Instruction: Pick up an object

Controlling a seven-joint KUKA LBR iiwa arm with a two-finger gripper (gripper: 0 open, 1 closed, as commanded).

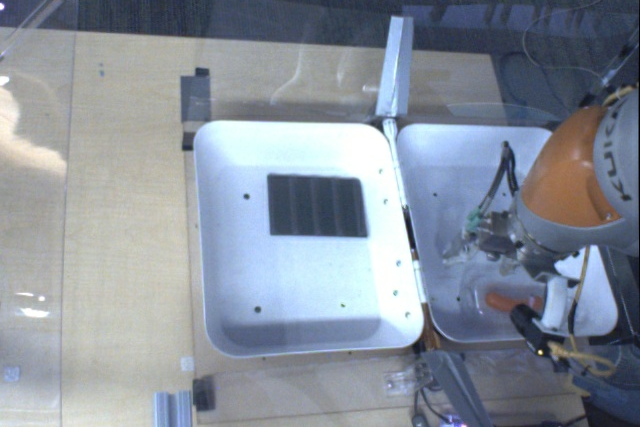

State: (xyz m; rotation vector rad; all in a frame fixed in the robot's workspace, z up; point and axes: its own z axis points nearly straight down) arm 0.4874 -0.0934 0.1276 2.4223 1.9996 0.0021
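The arm (pixel 585 180) is down in the right bin (pixel 440 215) — reaching for an orange thing (pixel 505 299), I'd guess. Claw's spread I cannot tell — next comes a clean closing, then lifting.

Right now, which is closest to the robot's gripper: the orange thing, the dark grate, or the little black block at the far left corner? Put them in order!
In the camera view, from the gripper in the right bin:
1. The orange thing, just below it in the same bin.
2. The dark grate, in the middle of the left bin.
3. The black block, beyond the left bin's upper-left corner.
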